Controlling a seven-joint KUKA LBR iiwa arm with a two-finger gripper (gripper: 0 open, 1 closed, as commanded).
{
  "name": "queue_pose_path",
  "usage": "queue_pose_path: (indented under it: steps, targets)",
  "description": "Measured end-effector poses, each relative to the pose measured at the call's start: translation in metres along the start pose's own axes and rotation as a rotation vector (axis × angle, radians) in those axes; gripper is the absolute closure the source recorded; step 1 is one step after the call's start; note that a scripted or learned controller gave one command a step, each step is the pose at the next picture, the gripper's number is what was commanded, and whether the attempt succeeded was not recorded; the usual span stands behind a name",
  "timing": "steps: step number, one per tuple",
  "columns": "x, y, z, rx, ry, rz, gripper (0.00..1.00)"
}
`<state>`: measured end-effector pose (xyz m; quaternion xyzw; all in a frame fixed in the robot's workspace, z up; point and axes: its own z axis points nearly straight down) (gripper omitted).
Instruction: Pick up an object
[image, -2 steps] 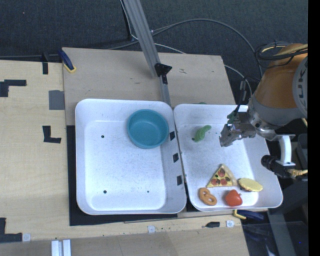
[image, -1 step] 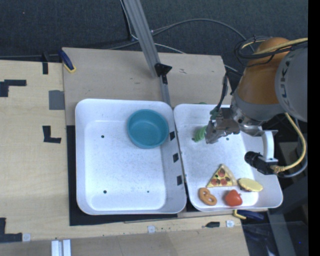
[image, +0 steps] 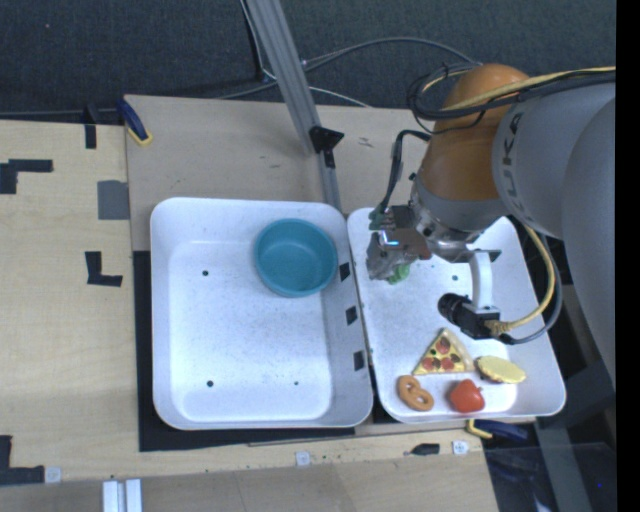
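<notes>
gripper (image: 388, 262) sits low over the far left corner of the right bin (image: 535, 400), close to the wall it shares with the left bin (image: 240, 410). a small green object (image: 400, 271) shows right at its tip, touching or just under it; whether the claw is clenched on it or released cannot be told from this angle. at the near end of the right bin lie a pizza slice toy (image: 444, 354), a pretzel (image: 414, 392), a red tomato (image: 466, 396) and a yellow piece (image: 500, 370), clustered well apart from the gripper. a blue bowl (image: 294, 257) stands upright in the left bin's far right corner.
</notes>
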<state>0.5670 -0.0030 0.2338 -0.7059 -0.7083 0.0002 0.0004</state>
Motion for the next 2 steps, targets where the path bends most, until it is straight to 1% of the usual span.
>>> queue_pose_path:
  steps: [1, 2]
  targets:
    - [0.055, 0.007, 0.009, 0.001, 0.0, -0.001, 1.0]
    - [0.104, 0.028, 0.0, -0.001, 0.0, 0.0, 1.0]
